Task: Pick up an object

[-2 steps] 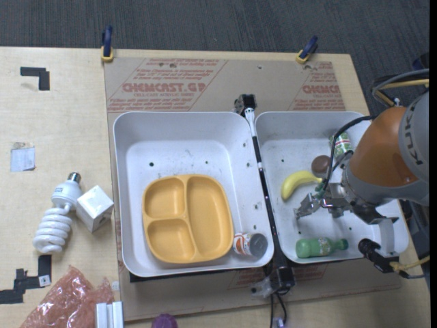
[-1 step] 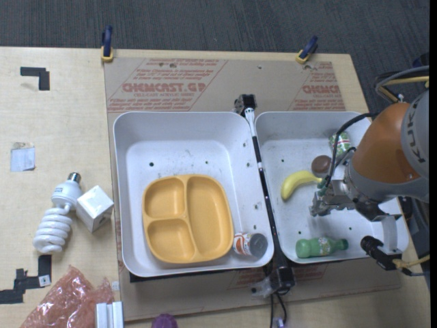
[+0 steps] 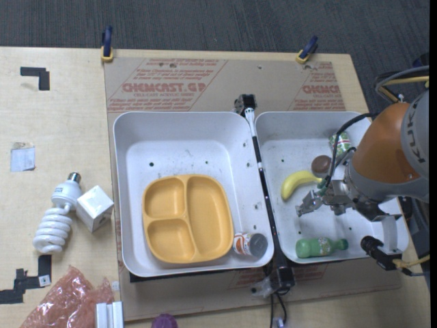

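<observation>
Found the grey two-finger gripper [image 3: 313,202] low in the right white shallow bin [image 3: 276,241], at the centre right of the frame. Could not tell whether the claw was released or clenched. Saw nothing clearly held in it. Noted a yellow curved banana [image 3: 298,182] just above and left of the gripper, and a green plastic bottle [image 3: 319,247] lying on its side below it. Noticed a brown round lid-like thing [image 3: 321,164] near the banana's upper end. Saw a yellow divided plastic plate [image 3: 188,219] in the left white bin [image 3: 126,183].
</observation>
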{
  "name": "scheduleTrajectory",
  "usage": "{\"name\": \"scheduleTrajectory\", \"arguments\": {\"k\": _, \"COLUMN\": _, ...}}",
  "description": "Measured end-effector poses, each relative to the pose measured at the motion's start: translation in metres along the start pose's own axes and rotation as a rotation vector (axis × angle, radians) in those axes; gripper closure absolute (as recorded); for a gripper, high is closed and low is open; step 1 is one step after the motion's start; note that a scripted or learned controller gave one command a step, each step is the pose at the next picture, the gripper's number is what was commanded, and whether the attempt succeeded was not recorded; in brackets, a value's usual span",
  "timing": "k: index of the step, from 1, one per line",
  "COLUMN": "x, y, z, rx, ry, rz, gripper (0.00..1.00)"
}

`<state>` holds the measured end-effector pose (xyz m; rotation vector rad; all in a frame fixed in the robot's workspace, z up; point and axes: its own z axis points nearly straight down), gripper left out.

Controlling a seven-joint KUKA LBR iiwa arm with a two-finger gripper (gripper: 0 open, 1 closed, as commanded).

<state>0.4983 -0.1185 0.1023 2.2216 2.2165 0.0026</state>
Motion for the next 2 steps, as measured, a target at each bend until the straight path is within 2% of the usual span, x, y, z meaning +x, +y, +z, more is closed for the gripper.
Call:
{"name": "scheduleTrajectory", "arguments": {"k": 1, "x": -0.0006, "y": 0.0016, "z": -0.0100, "rx": -0.003, "ry": -0.001, "rz": 0.001, "gripper": 1.00}}
{"name": "scheduleTrajectory", "arguments": {"k": 2, "x": -0.0006, "y": 0.0015, "z": -0.0100, "rx": -0.003, "ry": -0.001, "rz": 0.001, "gripper": 0.00}}
